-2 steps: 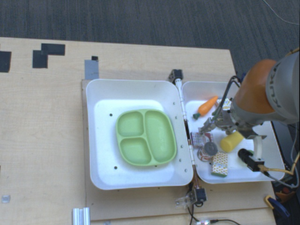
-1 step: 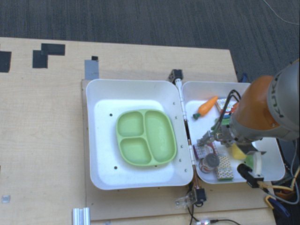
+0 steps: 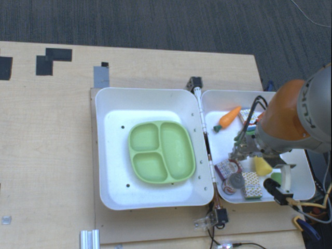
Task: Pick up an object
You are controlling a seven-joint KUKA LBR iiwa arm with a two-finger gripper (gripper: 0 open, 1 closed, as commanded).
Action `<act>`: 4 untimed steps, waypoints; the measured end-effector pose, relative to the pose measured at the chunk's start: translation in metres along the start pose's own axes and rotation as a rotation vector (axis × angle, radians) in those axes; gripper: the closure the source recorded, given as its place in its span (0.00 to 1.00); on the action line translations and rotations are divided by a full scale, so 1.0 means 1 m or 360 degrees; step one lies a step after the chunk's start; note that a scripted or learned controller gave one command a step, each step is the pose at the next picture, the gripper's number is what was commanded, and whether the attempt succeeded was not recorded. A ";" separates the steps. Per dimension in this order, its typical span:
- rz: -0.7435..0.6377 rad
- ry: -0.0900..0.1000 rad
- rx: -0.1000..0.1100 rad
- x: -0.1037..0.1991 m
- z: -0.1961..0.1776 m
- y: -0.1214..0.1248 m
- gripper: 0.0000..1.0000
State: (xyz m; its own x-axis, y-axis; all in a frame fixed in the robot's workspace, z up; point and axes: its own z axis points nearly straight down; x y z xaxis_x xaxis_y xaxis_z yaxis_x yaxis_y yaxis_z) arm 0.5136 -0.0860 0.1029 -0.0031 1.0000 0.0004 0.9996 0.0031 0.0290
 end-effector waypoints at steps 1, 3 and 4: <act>-0.0001 0.0003 0.0008 0.001 0.001 -0.001 0.00; -0.0004 0.0003 0.0002 0.001 -0.009 0.000 0.00; 0.0001 -0.0003 0.0029 0.003 0.015 -0.024 0.00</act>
